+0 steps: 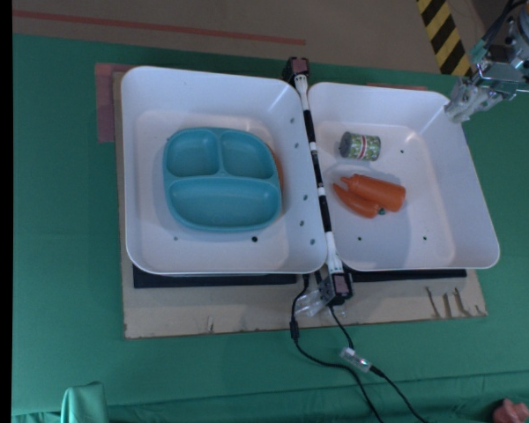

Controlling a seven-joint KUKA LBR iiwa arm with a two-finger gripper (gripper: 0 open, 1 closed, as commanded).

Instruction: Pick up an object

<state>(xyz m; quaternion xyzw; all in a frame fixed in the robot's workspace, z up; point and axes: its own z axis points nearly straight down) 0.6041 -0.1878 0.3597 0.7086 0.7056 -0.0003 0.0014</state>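
We found the hand at the two o'clock edge of the view, poised over the upper right corner of the right bin; whether it was released or clenched we could not tell, and nothing was seen in its grasp. In that bin lay a small green-labelled can on its side, and just below it, at its six o'clock, an orange carrot-shaped object, both well apart from the hand. The left bin held a teal divided plate resting flat near its centre. Both bins sat side by side on the green-covered bench, with black cables trailing toward six o'clock.
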